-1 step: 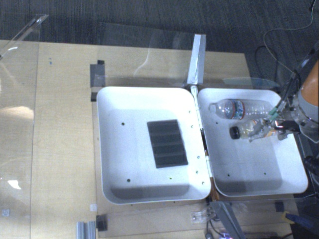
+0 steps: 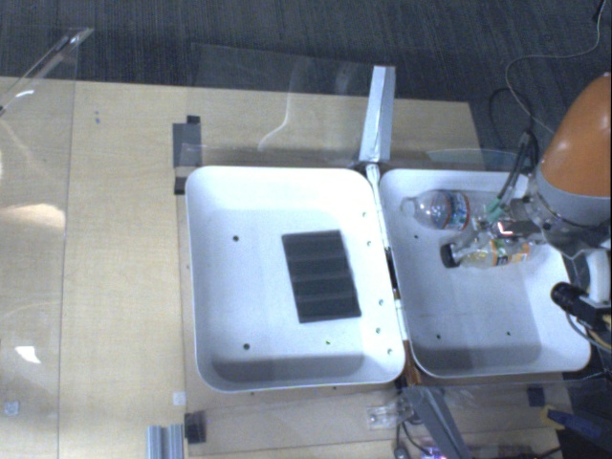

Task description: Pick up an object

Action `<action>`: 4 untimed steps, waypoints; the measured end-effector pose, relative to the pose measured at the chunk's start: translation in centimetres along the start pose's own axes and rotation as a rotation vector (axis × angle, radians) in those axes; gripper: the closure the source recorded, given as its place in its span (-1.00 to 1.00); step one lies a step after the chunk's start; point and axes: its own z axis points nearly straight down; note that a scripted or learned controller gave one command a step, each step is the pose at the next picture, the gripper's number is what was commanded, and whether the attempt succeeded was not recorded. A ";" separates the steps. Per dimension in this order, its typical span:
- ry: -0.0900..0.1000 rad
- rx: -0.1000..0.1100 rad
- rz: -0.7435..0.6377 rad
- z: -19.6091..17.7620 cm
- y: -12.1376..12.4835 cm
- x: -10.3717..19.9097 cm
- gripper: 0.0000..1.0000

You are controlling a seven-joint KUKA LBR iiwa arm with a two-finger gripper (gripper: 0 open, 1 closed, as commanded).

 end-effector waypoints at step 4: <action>-0.004 -0.017 -0.118 11.8 -1.3 -8.7 1.00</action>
